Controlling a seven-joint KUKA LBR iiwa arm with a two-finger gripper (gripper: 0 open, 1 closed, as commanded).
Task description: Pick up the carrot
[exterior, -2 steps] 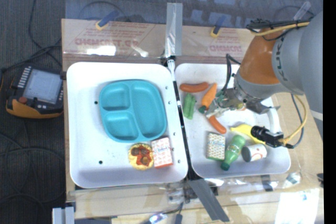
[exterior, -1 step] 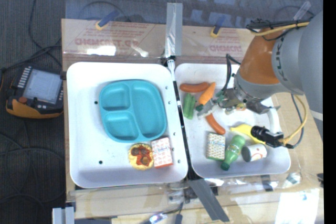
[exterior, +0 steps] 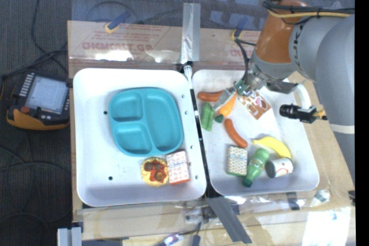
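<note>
The carrot [exterior: 226, 106] is orange with a green stub at its lower end. It lies at a slant in the upper left part of the right bin [exterior: 305, 178]. My gripper [exterior: 244, 89] hangs just above and to the right of the carrot's upper tip, close to it. The grey arm and its orange band rise behind the gripper toward the right. Whether the gripper touches the carrot cannot be made out.
Around the carrot lie a red sausage [exterior: 209, 96], a green cucumber [exterior: 206, 117], a snack packet [exterior: 255, 105] and a second sausage [exterior: 234, 132]. Nearer the front are a banana [exterior: 273, 146], green bottle [exterior: 255, 165], can [exterior: 279, 167] and box [exterior: 236, 159]. The left bin holds a blue plate [exterior: 145, 121], pizza [exterior: 154, 171] and carton [exterior: 178, 166].
</note>
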